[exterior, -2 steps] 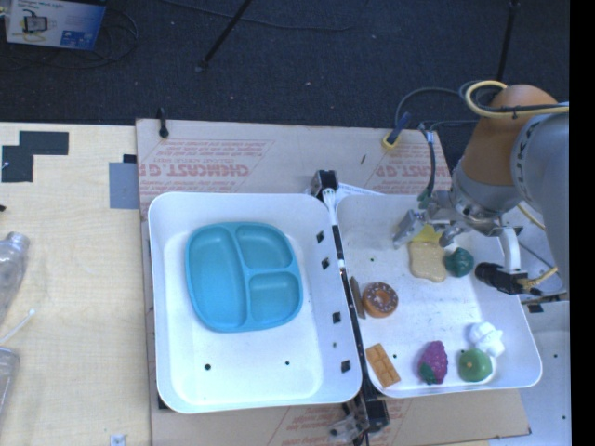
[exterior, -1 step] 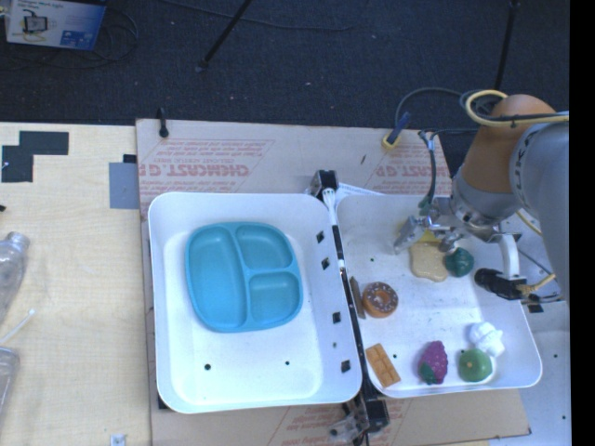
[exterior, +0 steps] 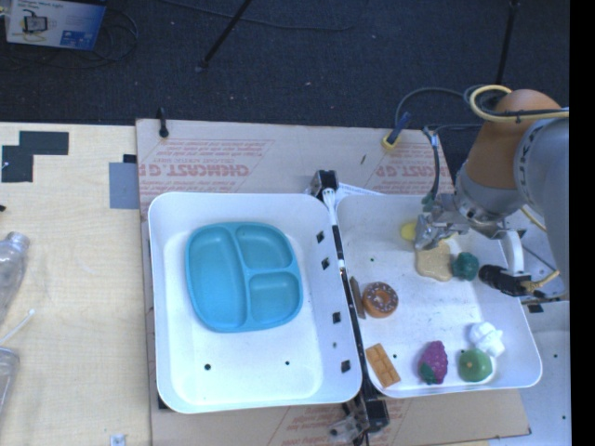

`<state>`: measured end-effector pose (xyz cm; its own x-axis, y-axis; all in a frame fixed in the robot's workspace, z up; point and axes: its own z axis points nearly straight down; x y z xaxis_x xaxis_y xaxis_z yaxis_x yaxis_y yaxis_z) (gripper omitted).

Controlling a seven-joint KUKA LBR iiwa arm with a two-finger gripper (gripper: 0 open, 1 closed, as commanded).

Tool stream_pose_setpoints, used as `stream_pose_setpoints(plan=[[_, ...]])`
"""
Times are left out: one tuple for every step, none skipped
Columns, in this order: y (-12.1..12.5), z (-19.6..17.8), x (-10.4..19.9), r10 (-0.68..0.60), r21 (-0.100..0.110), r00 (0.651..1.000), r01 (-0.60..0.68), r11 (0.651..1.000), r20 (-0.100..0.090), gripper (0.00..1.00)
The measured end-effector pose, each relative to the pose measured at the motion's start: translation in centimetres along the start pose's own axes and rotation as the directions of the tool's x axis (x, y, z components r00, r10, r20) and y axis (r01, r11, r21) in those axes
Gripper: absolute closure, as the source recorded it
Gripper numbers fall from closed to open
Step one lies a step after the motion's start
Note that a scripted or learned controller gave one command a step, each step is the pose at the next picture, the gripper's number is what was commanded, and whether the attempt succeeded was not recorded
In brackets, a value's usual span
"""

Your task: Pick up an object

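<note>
My gripper [exterior: 430, 237] is low in the right bin [exterior: 507, 379], near its far side. A small yellow object [exterior: 408, 231] lies just left of it. A beige flat piece [exterior: 432, 265] sits directly below the gripper in the view, with a dark green ball [exterior: 465, 267] touching its right side. Whether the gripper touches the beige piece cannot be told. Further forward lie a chocolate donut [exterior: 379, 299], an orange wafer [exterior: 382, 364], a purple grape bunch [exterior: 433, 361], a green apple [exterior: 475, 367] and a white lump [exterior: 485, 335].
The left bin [exterior: 172, 342] holds a blue divided plate [exterior: 244, 275]. A black clip divider [exterior: 337, 268] runs between the bins. Cables [exterior: 418, 110] loop behind the arm. A clear plastic bottle [exterior: 9, 258] lies at the far left on the bench.
</note>
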<state>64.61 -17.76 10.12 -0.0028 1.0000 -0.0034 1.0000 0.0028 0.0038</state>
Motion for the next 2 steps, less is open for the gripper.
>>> stream_pose_setpoints(plan=[[0.0,0.0,0.0,0.0,0.0,1.0,0.0,1.0,0.0,0.0],[0.0,1.1,-0.8,0.001,0.001,1.0,-0.001,1.0,-0.003,0.0]])
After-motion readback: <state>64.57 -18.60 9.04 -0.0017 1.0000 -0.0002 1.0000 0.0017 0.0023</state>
